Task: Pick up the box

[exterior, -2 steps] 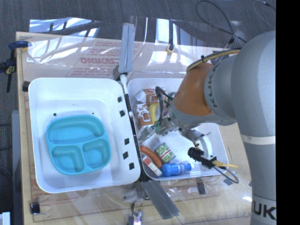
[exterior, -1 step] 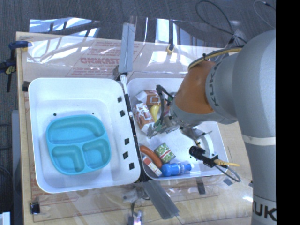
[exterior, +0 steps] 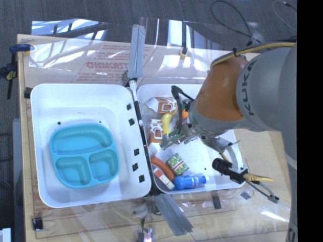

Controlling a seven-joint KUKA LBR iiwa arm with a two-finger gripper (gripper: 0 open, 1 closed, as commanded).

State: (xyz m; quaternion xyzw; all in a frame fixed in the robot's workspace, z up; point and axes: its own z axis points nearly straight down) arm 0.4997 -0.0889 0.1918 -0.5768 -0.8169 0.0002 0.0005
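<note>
1. Two bins on the table; the green box (exterior: 177, 164) lies in the right bin (exterior: 228, 181), just beside the red item (exterior: 162, 170) and above the blue bottle (exterior: 190, 181).
2. Step, I'd say: approach, nothing lifted yet. Next move calls for shifting the tool (exterior: 177, 133) twd the box and descending.
3. Arm reaches in from the right, wrist bent down over the bin's middle; tool hangs above snack packets (exterior: 160, 116). Tool state: can't tell.

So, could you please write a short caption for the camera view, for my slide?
KUKA arm reaching into the right bin of small items; blue tray in the left bin.
</note>
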